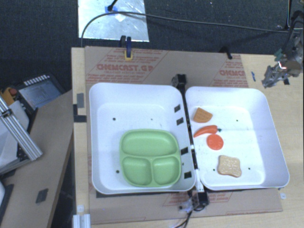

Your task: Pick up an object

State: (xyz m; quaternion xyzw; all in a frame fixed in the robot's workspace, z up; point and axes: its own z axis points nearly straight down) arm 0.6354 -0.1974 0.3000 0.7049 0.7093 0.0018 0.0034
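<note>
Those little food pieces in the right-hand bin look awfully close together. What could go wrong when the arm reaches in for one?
The orange chili touches the red slice, so a grab may nudge or lift both. The toast lies flat and low, so it could slip out. The gripper hangs beyond the right bin, so a long reach might land off target.

Even, fairly bright light falls from above. The two shallow white plastic bins [228, 103] look clean and almost washed out, with only soft, faint shadows along their inner walls. A crinkled silver foil sheet [113, 13] at the top throws patchy glare. The dark carpeted floor [38, 27] is grainy and dim. The blurred grey end effector [280, 70] at the right edge lacks sharp detail. Overall resolution is low, with soft edges.
</note>
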